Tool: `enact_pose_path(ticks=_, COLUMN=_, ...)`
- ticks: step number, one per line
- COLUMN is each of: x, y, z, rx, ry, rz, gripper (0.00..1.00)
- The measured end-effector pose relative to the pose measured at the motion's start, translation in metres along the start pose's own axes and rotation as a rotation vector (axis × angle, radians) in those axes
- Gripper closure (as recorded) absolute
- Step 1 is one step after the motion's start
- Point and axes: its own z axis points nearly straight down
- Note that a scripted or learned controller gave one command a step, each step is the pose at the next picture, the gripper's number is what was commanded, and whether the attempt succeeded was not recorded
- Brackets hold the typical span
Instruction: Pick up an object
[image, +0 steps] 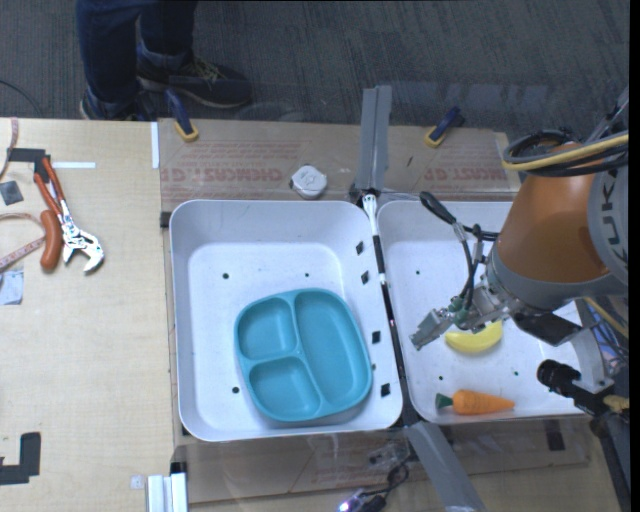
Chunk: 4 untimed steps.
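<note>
Two candidate objects lie within my reach in the right-hand bin (420, 240): a yellow banana-shaped toy (474, 340) and an orange toy carrot (478, 403). My gripper (440, 325) hangs low over the bin floor, its metal fingers pointing away from my wrist toward the divider between the two bins.

The banana sits immediately behind my fingertips, on the wrist side, partly tucked under the body of my gripper. Its long axis runs roughly across the bin, nearly in line with my fingers. From this view I cannot tell whether it touches my fingers or merely lies beside them, and I see nothing held between them. How far my fingers stand apart I cannot tell either; they read as one grey cluster at this angle.

The carrot lies farther off, toward the near rim of the bin, clear of my gripper, its long axis also across the bin with the green top pointing toward the divider.

The left bin (190, 300) holds a teal divided plate (300, 355), well apart from me across the divider.

Assessment: the banana is the nearer target, but my fingertips appear to have gone past it. In my judgement, a grasp would require drawing back toward my wrist to centre over its middle.
</note>
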Motion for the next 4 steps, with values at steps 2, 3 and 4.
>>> enact_pose_path(ticks=2, x=-0.104, y=0.051, z=0.104, rx=-0.019, ry=-0.008, rz=0.113, gripper=0.00)
enact_pose_path(ticks=3, x=-0.119, y=-0.038, z=0.090, rx=-0.002, ry=-0.001, rz=-0.128, gripper=0.00)
enact_pose_path(ticks=4, x=-0.076, y=-0.027, z=0.106, rx=-0.003, ry=-0.001, rz=-0.583, gripper=0.00)
